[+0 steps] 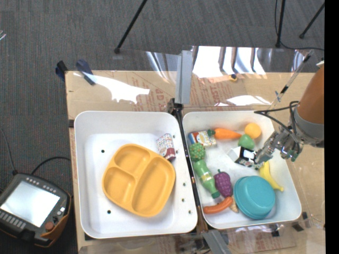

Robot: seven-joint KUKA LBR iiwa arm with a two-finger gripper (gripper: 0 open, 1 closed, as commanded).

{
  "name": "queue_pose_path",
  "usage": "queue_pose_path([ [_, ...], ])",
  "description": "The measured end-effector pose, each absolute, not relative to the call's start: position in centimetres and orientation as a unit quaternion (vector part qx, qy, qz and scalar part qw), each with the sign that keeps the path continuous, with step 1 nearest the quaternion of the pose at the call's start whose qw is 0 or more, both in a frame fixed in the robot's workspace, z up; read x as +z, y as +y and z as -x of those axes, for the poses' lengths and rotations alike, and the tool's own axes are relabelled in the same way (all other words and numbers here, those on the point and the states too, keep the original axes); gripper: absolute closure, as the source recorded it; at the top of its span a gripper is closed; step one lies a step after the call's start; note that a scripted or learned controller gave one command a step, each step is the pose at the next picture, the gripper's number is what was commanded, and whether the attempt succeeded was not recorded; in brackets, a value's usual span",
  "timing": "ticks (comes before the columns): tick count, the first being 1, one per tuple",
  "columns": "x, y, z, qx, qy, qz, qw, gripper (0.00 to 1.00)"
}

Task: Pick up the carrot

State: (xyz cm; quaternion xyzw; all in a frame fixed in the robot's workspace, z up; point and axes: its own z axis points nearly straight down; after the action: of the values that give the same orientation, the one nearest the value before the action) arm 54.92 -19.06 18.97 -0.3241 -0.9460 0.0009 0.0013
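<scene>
Seen from above: two shallow white plastic bins side by side on a brown, glare-streaked table (pixel 122 91). In the left bin (pixel 87 126), a glossy yellow three-compartment plate (pixel 139 180) with rounded corners, and just beyond its upper right edge a small printed can (pixel 166 145) tipped on its side. In the right bin (pixel 291 205), a crowd of smooth toy foods. Along the far wall, the carrot (pixel 227 134), an orange cone with a green stub, lying flat between a small labelled packet (pixel 200 138) and a round yellow-orange fruit (pixel 253 130). Just beside that fruit, a green pear-like piece (pixel 246 141). Nearer the middle, a knobbly green vegetable (pixel 197 152), a green bottle (pixel 205 177), a bumpy purple grape bunch (pixel 224 182), a reddish-orange sausage shape (pixel 217 207), a round teal bowl (pixel 255 197) and a curved yellow banana (pixel 271 176). Reaching in from the right, the grey arm with its orange band, fingers (pixel 258 160) low over a black-and-white card (pixel 245 156), well apart from the carrot. Cannot tell whether parted or closed; nothing visible between them.
</scene>
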Motion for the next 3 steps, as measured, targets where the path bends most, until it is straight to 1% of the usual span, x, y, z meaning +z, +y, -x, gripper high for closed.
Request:
queue_pose_path([
  [1,21.3,-21.2,-54.0,-0.0003,-0.967,0.255,-0.001,1.00],
  [2,24.7,-21.2,-47.7,-0.0007,-0.993,0.116,0.000,1.00],
  [3,28.0,-21.1,-47.8,-0.0007,-0.999,-0.043,-0.001,1.00],
])
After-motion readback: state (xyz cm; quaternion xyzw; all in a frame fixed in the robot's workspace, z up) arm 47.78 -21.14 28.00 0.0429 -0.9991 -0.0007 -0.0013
